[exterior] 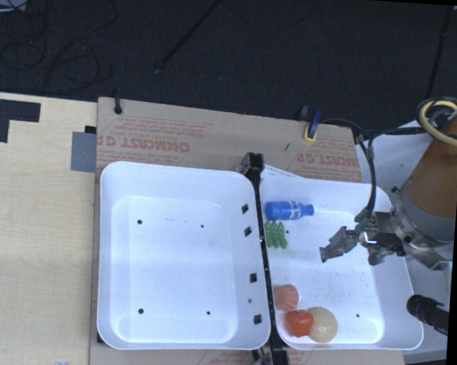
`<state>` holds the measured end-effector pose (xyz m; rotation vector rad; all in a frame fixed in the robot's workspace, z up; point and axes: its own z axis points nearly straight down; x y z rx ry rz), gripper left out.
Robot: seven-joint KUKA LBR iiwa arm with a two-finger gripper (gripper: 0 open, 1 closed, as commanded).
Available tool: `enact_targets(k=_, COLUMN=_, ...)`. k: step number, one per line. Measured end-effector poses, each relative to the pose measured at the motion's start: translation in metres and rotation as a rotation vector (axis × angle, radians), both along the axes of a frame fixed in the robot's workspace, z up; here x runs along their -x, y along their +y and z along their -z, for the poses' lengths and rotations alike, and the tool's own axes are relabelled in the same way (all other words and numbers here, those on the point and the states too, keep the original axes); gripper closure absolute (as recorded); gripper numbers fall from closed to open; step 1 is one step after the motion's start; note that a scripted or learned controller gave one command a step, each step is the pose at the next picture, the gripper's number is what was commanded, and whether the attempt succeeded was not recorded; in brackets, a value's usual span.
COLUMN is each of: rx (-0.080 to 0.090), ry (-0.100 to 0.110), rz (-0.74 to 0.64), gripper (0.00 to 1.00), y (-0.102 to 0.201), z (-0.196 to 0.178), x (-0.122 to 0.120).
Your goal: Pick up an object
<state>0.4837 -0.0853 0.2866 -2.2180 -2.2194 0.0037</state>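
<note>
camera view: the gripper (350, 244) hovers open and empty over the right bin (389, 340); a blue bottle (288, 211) lies well left of it, likely light, stiff and slippery, best pinched across its body.

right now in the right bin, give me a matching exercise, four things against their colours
Things:
1. bottle
2. toy by the divider
3. ball at the front rim
4. piece left of that ball

Colours:
a. red
b. cream
c. blue
d. green

Pairs: 1-c, 2-d, 3-b, 4-a
</note>
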Motion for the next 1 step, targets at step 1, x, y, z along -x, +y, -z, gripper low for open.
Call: enact_targets(k=1, rx=0.001, ry=0.005, rz=0.005, gripper=0.00, y=-0.0487, z=0.0726, x=-0.0111)
